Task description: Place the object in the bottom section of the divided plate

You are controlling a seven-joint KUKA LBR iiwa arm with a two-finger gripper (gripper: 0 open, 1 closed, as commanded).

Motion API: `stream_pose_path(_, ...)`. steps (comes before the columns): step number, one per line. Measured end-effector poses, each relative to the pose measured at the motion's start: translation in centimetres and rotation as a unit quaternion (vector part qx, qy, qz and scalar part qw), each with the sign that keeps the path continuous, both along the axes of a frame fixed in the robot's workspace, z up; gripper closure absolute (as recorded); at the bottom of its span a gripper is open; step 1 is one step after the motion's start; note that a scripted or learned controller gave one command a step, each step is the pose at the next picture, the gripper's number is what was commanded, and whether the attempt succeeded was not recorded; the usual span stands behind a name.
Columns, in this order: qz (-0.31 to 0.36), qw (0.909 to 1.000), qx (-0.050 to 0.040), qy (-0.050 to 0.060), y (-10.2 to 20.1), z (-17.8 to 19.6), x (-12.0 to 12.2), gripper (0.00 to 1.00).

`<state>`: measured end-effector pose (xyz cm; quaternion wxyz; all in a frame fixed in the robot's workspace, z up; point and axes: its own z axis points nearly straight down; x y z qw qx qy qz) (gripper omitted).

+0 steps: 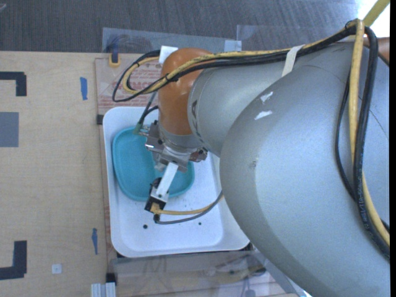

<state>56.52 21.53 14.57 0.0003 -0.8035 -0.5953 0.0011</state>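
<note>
While the end effector [176, 155] hangs over the teal divided plate [129, 166] in the white bin [185, 231], we cannot tell its grip or where the object lies; we guess it light, best pinched mid-body.

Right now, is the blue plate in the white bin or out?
In: the blue plate lies inside the white bin, partly hidden under the arm.

The big grey arm [278, 141] covers the right side of the white bin [185, 237] and hangs over part of the blue plate [127, 163]. The plate's left part is open from above. So is the bin's bare floor below the plate in the view. The worktop [49, 166] on the left is wide open.
</note>
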Motion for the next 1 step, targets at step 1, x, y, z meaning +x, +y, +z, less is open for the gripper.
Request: stream_pose_path(1, -0.100, 0.9949, -0.0002, 0.011, 0.93, -3.23, 4.09, 1.00)
